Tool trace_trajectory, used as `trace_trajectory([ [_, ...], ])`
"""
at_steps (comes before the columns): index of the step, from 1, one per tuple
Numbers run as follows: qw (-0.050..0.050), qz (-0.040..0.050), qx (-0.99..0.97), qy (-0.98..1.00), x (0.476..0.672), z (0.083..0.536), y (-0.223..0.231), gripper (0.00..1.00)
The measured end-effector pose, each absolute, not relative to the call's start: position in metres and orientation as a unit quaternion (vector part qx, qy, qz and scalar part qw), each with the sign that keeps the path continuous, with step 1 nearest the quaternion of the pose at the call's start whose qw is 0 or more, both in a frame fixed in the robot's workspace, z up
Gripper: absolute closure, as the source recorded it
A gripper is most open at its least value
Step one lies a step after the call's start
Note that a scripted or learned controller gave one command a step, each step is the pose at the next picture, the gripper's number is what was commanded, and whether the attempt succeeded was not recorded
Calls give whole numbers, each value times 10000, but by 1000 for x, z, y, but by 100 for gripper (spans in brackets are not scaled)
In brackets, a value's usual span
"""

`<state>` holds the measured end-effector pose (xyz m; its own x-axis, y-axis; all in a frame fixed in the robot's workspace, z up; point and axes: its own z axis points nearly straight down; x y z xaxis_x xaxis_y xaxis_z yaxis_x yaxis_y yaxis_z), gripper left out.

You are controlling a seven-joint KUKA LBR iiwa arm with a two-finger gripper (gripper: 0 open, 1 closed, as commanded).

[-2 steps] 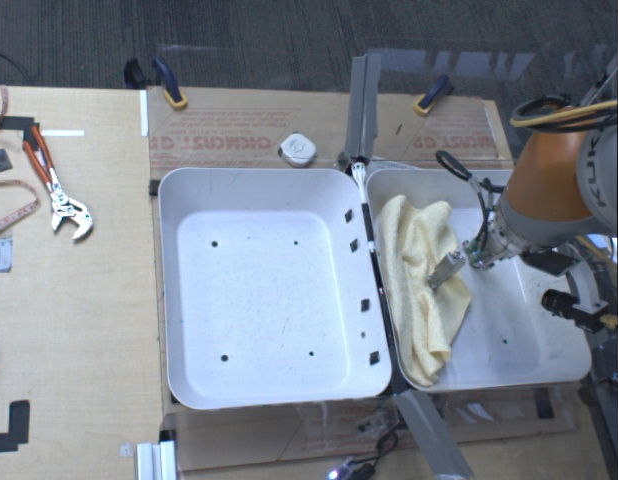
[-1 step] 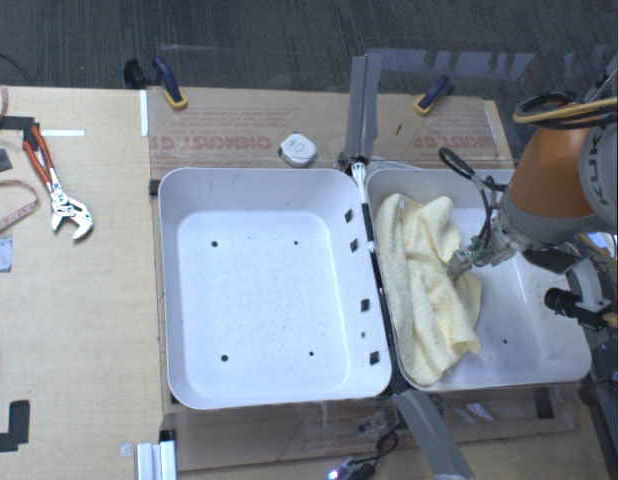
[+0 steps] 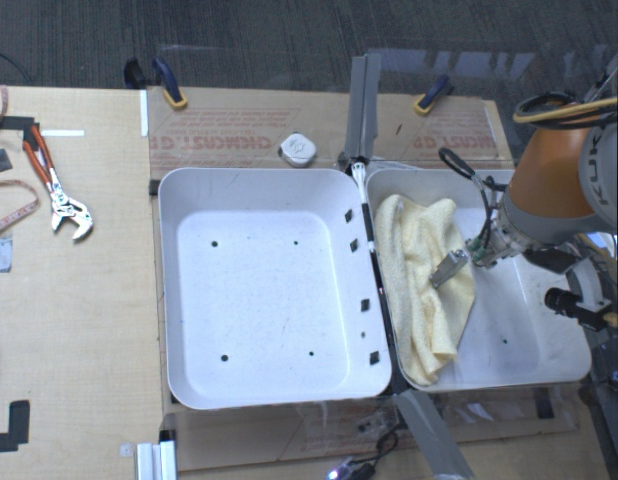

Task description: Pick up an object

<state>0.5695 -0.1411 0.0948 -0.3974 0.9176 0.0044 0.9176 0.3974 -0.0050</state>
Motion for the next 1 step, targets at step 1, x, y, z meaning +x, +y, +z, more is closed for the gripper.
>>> trace_trajectory([
  [1,16,5,-5480,-8365,527,89,-120,0],
])
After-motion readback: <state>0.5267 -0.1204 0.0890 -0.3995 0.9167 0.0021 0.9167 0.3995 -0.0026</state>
